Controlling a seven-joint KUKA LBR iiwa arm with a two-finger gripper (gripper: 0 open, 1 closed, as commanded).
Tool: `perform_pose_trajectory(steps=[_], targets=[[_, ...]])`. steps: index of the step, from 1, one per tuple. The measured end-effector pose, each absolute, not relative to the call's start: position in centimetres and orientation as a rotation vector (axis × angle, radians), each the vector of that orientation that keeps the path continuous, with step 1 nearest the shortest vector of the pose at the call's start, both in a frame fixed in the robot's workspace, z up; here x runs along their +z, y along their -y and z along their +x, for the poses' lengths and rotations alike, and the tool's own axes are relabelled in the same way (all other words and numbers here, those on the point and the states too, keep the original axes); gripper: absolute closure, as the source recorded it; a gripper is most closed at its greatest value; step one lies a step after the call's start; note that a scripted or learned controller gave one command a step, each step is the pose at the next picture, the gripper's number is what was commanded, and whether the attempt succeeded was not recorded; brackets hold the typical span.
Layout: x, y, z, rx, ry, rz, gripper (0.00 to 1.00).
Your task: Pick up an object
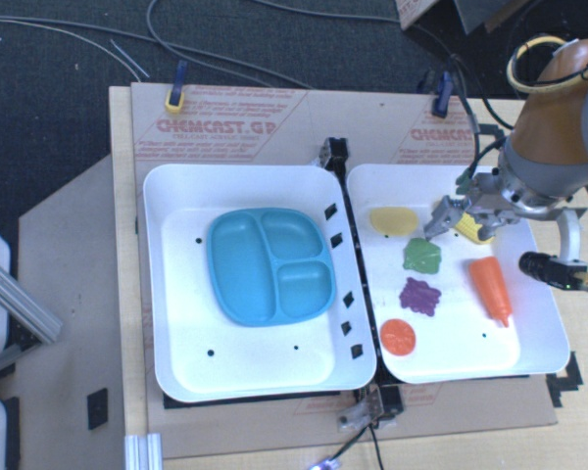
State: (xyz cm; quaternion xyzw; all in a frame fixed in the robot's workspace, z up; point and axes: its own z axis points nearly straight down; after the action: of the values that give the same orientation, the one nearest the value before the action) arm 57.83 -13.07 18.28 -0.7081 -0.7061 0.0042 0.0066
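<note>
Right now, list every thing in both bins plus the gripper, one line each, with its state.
gripper: low in the right bin, holding nothing visible
blue tray: flat in the left bin
yellow piece: lying free
green piece: lying just below the gripper
purple piece: lying free
orange carrot: lying free
orange disc: lying flat

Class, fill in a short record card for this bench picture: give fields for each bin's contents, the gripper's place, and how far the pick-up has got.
left bin: blue three-compartment plastic tray
right bin: yellow oval piece, green lumpy piece, purple grape-like piece, orange carrot, round orange-red piece
gripper: in the right bin, between the yellow and green pieces
pick-up: no object seen between the fingers
</note>
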Motion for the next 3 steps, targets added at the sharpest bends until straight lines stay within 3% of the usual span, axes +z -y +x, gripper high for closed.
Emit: perform_pose_trajectory(steps=[1,3], targets=[[19.1,13.0,58.2,0.000,2.221,-2.220,0.00],[9.6,14.0,58.7,0.003,2.219,-2.218,0.00]])
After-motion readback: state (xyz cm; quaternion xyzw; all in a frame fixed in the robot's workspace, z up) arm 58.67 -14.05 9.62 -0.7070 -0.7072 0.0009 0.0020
